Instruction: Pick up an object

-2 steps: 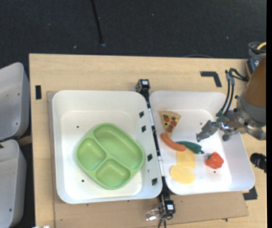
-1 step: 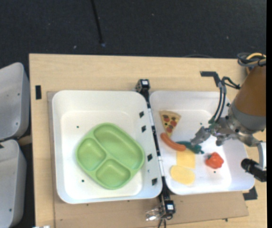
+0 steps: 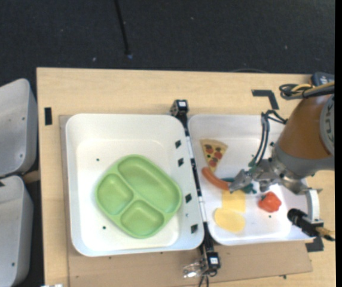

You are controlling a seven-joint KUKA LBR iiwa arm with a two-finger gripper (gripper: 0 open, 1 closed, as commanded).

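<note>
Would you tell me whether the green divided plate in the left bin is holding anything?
Empty: the green divided plate lies flat in the left bin, and all three compartments show bare green.

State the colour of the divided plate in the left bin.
Light green, the divided plate shows best in the camera view.

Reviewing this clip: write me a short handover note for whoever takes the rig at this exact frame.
Claw: low in the right bin, by the hot dog; grip state unclear.
Right bin: pizza slice, two yellow pieces, red piece.
Left bin: green divided plate.
Done: nothing visibly lifted.
Left: grasp one object and raise it.
</note>
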